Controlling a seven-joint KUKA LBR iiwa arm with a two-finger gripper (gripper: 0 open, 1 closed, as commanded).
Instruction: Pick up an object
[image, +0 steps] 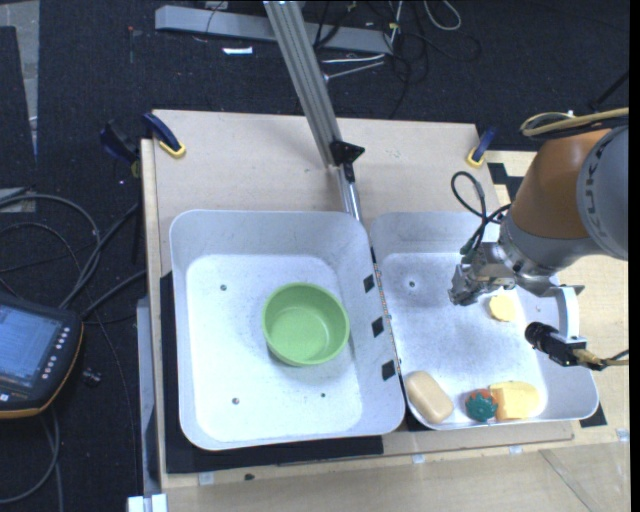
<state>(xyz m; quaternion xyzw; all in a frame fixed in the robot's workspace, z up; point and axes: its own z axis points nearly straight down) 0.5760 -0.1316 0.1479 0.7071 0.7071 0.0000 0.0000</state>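
Camera view: pale lump (503, 307) beside end effector (466, 291).

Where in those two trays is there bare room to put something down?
Left tray: bare floor all around the green bowl. Right tray: bare in the middle, below the tool. Crowded along its near edge: tan block, teal ball, yellow piece.

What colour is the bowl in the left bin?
Light green; the bowl shows plainly in the camera view.

Bowl (305, 324) in left bin (200, 300); pincer (468, 290) over right bin (440, 330).
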